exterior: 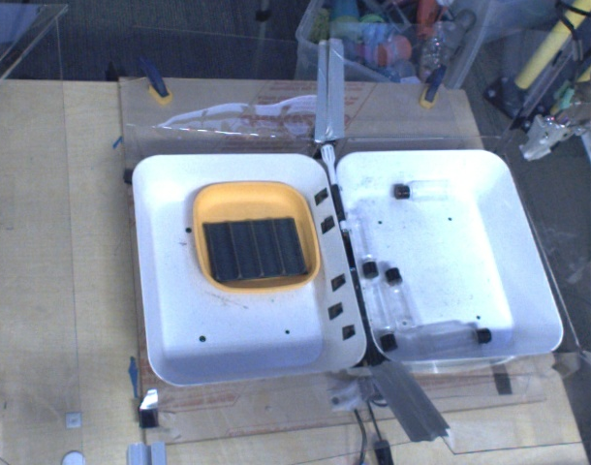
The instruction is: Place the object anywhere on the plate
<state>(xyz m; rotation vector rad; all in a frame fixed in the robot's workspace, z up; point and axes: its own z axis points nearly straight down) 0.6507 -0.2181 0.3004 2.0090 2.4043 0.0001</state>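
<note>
Risk: dark ribbed rectangular slab [255, 250] already sits flat on rounded-square yellow plastic plate [252, 201] | any extra grab probably drags it over the rim | otherwise looks done tbh

Showing two white bins [170, 342], one yellow plate [255, 197], one dark ridged object [255, 250] lying on plate.

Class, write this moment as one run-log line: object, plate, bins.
object: dark ribbed slab lying on plate | plate: yellow, in left bin | right bin: small dark bits
</note>
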